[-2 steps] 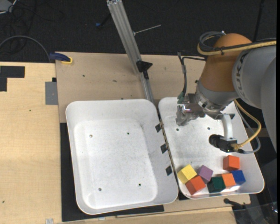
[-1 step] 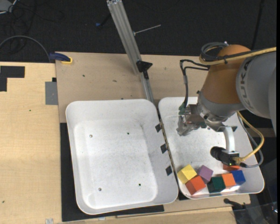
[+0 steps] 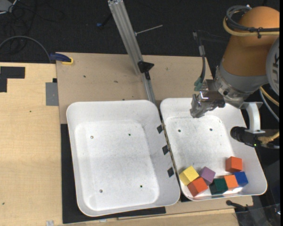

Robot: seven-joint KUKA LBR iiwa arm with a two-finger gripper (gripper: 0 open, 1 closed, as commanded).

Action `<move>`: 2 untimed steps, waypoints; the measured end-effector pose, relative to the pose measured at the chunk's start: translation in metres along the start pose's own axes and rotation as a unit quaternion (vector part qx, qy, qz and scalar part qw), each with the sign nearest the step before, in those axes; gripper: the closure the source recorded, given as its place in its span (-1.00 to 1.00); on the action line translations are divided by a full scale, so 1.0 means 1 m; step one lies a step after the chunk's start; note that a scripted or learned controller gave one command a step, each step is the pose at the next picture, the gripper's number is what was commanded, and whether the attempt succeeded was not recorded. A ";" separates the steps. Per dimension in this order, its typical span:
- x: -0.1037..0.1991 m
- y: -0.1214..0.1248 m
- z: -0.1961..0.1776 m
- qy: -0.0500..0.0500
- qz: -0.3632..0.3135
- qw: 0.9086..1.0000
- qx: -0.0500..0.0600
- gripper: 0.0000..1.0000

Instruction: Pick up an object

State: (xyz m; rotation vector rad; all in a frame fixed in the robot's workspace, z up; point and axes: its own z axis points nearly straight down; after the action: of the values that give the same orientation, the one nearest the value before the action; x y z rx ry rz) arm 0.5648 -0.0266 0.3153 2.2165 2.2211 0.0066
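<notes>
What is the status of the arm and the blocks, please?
Two-finger gripper above right white bin's far end. Coloured cube blocks clustered at near edge, untouched. Path unobstructed.

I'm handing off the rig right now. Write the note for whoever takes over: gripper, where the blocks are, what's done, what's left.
Gripper: hanging over the far end of the right bin, nothing seen in it.
Blocks: all seven clustered at the near end of the right bin: yellow block, purple block, red block, green block, orange block, blue block, and a second red block slightly apart, farther back.
Left bin: no blocks.
Done: nothing picked yet.
Left: move toward the near-end cluster, descend, grasp one block, lift.
</notes>
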 end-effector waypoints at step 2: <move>-0.013 -0.046 -0.027 -0.001 0.003 1.000 0.008 1.00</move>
State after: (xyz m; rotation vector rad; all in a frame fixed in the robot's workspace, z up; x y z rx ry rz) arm 0.5183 -0.0395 0.3423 2.2306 2.2212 -0.0136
